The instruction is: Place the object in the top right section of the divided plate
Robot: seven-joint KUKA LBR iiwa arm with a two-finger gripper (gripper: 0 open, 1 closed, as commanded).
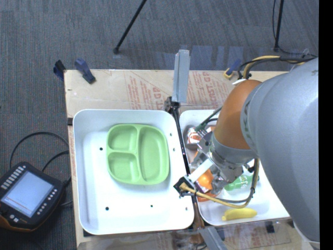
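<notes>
Grey arm [281, 134], nearest the lens, reaches over the right bin [265, 208]. Its gripper [200, 184] sits low beside an orange object [205, 179]; grip state cannot be told. Left of that bin, a green divided plate [138, 154] lies in the left bin [88, 202]. A yellow banana [239, 214] rests at the right bin's near edge.

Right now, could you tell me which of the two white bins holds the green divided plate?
The left white bin holds the green divided plate; the right white bin, under the arm, holds a yellow banana-shaped item instead.
</notes>
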